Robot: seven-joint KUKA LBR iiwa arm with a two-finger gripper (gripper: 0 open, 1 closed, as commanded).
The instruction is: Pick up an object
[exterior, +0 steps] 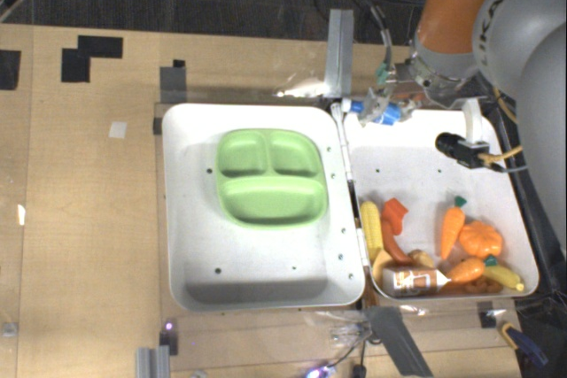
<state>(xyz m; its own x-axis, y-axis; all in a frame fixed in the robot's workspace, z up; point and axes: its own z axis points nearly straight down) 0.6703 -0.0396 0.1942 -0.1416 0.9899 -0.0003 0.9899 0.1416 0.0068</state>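
Observation:
Several toy foods lie piled in the front of the right bin (416,168): a yellow corn cob (370,227), a red pepper (394,215), an upright carrot (452,229), an orange pumpkin-like piece (481,239), a second carrot (466,270), a brown bottle (416,281) and a yellow piece (505,277). My gripper (386,108) hangs over the back left corner of that bin, well away from the pile. Small blue and white parts show at its tip, and I cannot make out whether it holds anything.
The left bin (190,217) holds a green divided plate (268,175). A black part with a yellow cable (461,148) hangs over the right bin's back right. A grey metal post (339,53) stands behind the wall between the bins. The grey and orange arm (461,4) fills the upper right.

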